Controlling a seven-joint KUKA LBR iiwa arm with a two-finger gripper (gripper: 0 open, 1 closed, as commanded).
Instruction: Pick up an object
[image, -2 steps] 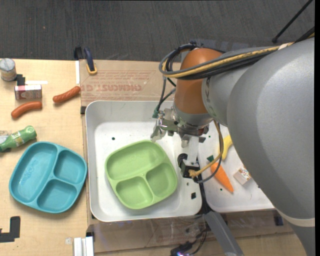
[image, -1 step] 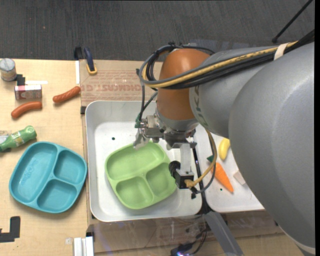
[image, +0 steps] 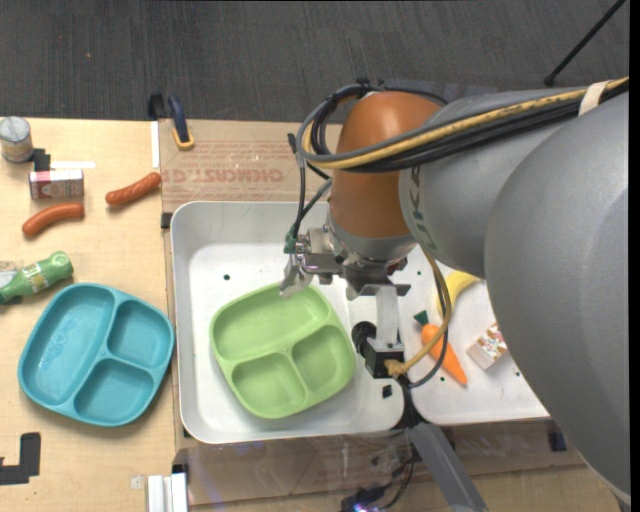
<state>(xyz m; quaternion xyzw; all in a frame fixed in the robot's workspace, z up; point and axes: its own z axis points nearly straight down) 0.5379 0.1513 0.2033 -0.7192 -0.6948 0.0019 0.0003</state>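
divided tray (image: 283, 352) in left bin (image: 195, 300), carrot (image: 446, 355) in right bin (image: 500, 395)

Cardboard sheet (image: 240, 165) with upside-down red print, apparently "CHEMCYL"

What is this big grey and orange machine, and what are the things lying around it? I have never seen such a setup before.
It is a robot arm, seen from a camera fixed above the bench, looking down at a slant. The arm reaches in from the right. At its end sits a gripper, low over the far rim of a green divided plate that lies in the left white bin. Nothing can be seen between its fingers. The right bin holds a carrot and a banana. On the bench to the left lie a blue divided plate, two sausages and a green bottle.
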